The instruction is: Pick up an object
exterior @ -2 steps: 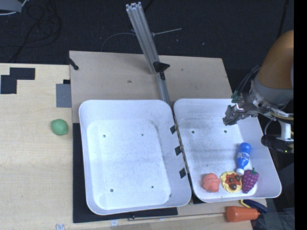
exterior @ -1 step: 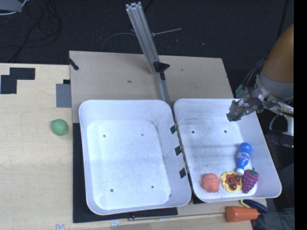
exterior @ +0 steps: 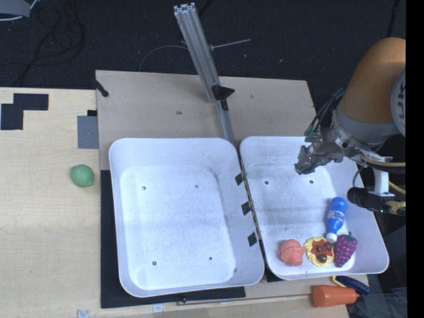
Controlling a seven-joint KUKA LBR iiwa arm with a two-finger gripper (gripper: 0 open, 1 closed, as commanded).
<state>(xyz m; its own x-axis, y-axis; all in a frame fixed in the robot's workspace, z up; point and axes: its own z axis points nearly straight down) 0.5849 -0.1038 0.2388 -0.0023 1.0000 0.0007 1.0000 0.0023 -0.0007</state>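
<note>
Gripper hangs over right bin, upper middle, nothing visibly between fingers; open or closed, can't tell. Blue bottle lies below and right of it, near but apart, long axis roughly up-down in view, white cap toward near rim. Just below: grapes, pizza toy, pink toy along near rim.

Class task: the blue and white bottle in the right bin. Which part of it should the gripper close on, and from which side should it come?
Grip the bottle across its blue body, coming down from above. It seems to lie flat, pointing up and down the picture, so the fingers likely belong on its left and right flanks. The upper end is freer: grapes and a small pizza crowd the white cap end. The gripper is up and to the left.
</note>
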